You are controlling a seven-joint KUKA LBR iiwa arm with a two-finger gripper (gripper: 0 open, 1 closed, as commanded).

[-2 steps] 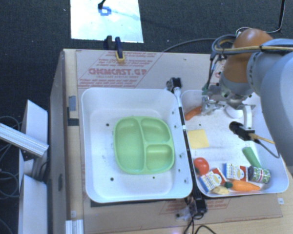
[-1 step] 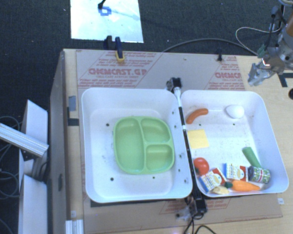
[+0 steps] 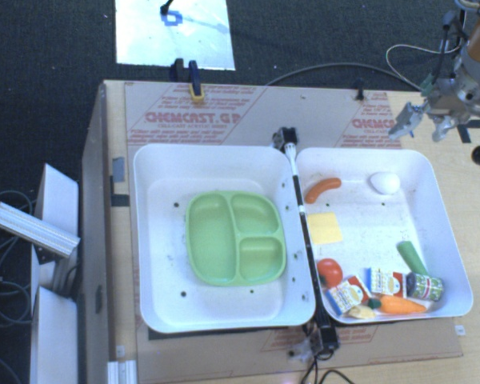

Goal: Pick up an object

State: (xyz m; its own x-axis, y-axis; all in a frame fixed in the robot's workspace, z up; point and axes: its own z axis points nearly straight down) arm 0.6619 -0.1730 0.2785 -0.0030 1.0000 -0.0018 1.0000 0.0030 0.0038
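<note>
Clear acrylic sheeting, its brown protective paper printed with red lettering, covers the bench top under two white bins set side by side. Around the bench the floor is dark speckled carpet, and a pale reflective panel lies on it beyond the far edge. A blue clamp with a yellow tip bites the back edge of the sheet. A thin grey cable snakes across the far side toward the arm.

The left bin holds a light green divided plate. The right bin carries the toys: an orange-red sausage and a white egg near the back, a yellow cheese slice in the middle, a red tomato by the dividing wall, and along the near edge small printed cartons, a carrot, a green cucumber and a small can.

The gripper hangs above the bench beyond the right bin's far corner, well apart from every toy. Its two fingers are spread apart with nothing between them.
</note>
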